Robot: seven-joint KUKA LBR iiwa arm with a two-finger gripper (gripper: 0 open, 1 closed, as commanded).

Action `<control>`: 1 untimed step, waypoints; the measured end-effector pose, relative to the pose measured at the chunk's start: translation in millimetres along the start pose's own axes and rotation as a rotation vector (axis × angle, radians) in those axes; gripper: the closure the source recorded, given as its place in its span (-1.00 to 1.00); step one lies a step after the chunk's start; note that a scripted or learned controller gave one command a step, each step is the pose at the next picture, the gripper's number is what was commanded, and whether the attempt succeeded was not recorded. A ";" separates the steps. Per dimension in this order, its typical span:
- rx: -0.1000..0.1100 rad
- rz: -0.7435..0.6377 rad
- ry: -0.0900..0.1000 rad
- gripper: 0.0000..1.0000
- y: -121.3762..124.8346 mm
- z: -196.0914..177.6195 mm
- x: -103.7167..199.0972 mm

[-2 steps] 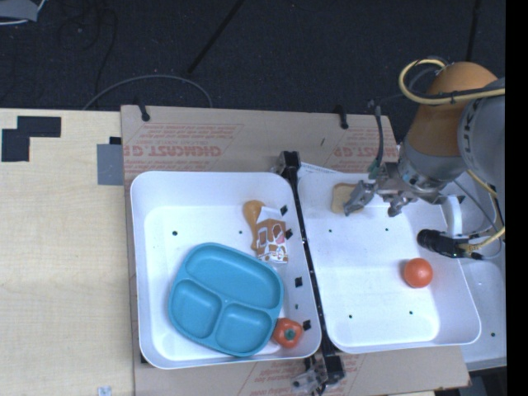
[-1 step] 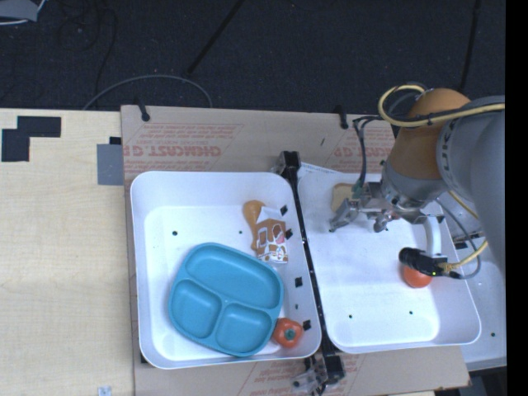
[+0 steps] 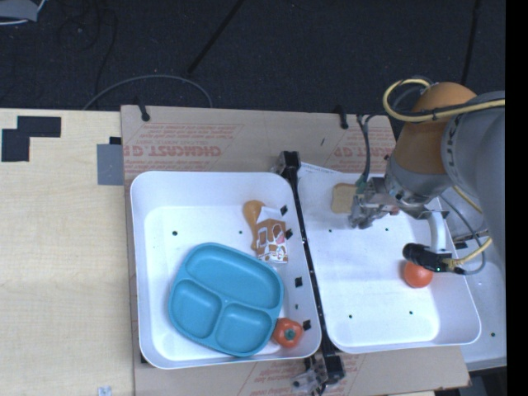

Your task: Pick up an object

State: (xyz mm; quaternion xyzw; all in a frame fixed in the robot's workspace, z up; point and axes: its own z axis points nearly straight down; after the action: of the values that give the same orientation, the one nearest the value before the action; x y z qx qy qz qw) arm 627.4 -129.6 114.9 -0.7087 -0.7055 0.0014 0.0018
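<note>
Near edge, left bin (image 3: 148, 221): orange tomato (image 3: 288, 333) touching blue divided plate (image 3: 224, 299); small carton (image 3: 271, 242) behind. Right bin (image 3: 462, 320): second tomato (image 3: 417, 275) near right wall, tan piece (image 3: 343, 198) at far wall. Tool (image 3: 361, 215) down beside tan piece; grip state cannot tell. Risk: tan piece sits against wall, tool may clip it or close on nothing.

Two smooth white plastic bins (image 3: 157, 213) sit on printed brown cardboard (image 3: 214, 143) over a pale wood-grain table (image 3: 58, 262). A matt blue plastic tray (image 3: 223, 299), two glossy orange-red tomatoes (image 3: 288, 333), a printed paper packet (image 3: 271, 242). The arm (image 3: 450, 139) has a dull grey finish.
</note>
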 end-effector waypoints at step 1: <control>-0.007 -0.003 -0.002 1.00 2.4 -57.9 -9.0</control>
State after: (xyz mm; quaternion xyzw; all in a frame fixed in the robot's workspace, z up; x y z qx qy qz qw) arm 630.0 -138.6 172.8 -0.7077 -0.7066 -0.0005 -0.0014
